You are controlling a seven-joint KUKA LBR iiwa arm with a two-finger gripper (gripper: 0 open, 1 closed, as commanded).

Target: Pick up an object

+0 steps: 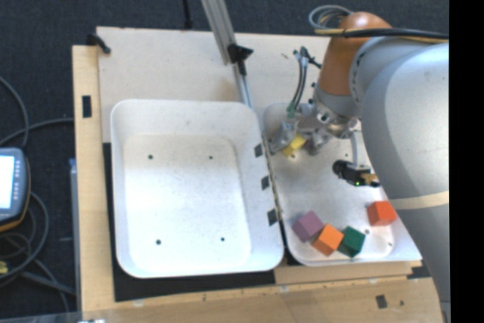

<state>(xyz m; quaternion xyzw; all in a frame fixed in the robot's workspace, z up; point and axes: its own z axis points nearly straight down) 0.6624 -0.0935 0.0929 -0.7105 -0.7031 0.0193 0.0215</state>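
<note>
From where I'm standing the gripper (290,140) is down low in the right bin (342,262), at that bin's far-left corner, right by the wall it shares w/ the left bin (189,185). The arm (393,125) blocks a lot, so I can't tell whether the gripper is wide, narrow or closed on anything. There's a yellow bit (296,144) right at it. Could be a small object, could be part of the rig, too small to say.

Moving out from there, the clear candidates are well apart from the gripper, along the near edge of the same bin. The purple block (308,225), orange block (329,238) and green block (352,240) sit in a tight row, each touching or nearly touching the next. The red block (381,212) sits alone nr the bin's right side, close to the arm.

My guess is they're light, stiff little cubes w/ flat faces, not fragile, prob. a bit slick. Best hold is across two opposite flat faces, coming straight down. The red one looks easiest b/c nothing crowds it. W/ the three in the row, the purple's free left face is open, but its other side is up against the orange, so a gripper coming down there may well shove the neighbour.

Both bins rest on the pale surface (151,64).
</note>
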